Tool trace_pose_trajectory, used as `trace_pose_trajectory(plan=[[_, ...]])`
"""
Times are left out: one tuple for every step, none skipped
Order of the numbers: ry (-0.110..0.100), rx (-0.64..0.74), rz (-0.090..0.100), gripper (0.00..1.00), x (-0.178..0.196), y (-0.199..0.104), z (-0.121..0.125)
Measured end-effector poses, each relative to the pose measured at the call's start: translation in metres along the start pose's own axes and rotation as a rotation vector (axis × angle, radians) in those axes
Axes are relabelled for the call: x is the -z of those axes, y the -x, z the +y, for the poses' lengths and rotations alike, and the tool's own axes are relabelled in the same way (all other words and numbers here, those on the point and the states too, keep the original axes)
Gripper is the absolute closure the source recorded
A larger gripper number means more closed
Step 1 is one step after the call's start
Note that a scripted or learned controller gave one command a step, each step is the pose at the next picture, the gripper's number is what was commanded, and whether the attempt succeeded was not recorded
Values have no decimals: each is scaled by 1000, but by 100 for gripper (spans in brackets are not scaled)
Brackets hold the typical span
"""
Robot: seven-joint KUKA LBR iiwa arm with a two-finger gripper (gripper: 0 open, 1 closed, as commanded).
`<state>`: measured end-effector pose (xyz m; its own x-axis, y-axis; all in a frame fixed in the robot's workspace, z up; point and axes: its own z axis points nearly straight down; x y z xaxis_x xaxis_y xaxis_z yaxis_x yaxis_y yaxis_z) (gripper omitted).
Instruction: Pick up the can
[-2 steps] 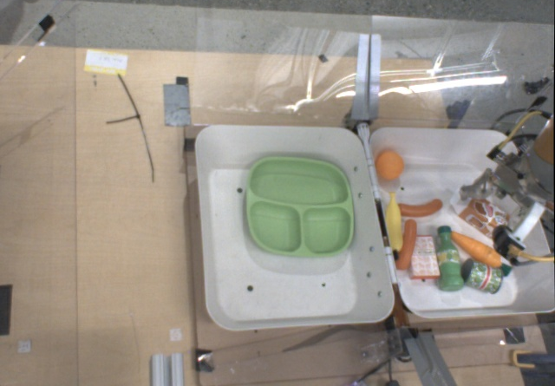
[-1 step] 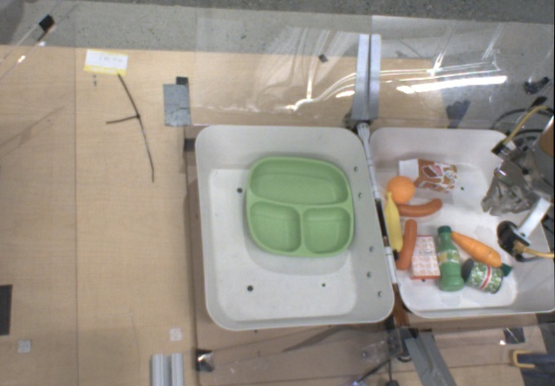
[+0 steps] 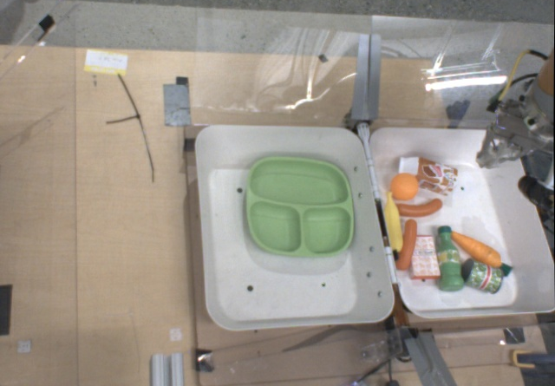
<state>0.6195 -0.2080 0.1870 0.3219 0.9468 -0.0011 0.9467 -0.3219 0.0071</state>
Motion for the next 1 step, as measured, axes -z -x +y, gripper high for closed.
trace_pose_trajectory(plan=[[0, -52, 2, 100, 35, -67, 10]])
